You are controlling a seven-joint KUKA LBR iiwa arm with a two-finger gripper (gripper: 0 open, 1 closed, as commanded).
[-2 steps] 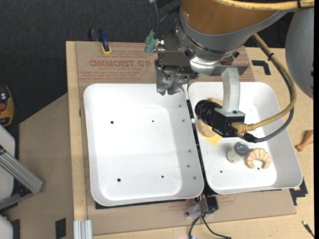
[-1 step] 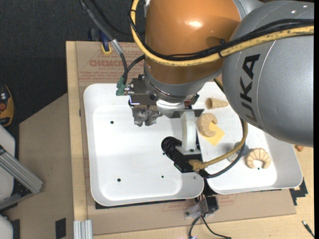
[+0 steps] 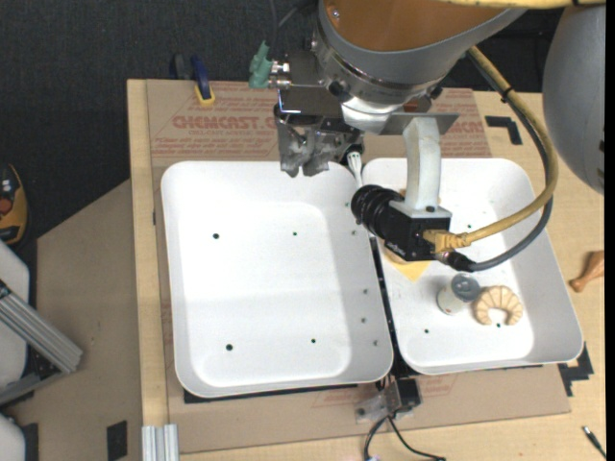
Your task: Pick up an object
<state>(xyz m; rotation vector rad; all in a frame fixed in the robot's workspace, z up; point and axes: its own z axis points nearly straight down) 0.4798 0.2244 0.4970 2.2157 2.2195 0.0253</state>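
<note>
Arm (image 3: 413, 27) looms over bins; fingers (image 3: 307, 157) above left bin (image 3: 192, 286) rim, state unclear; croissant (image 3: 500, 305) in right bin (image 3: 538, 344).

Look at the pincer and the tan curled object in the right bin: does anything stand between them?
Yes. The pincer sits at the far edge of the left bin. The tan curled object lies near the right bin's front. Between them are the black camera unit and a small grey cap.
</note>
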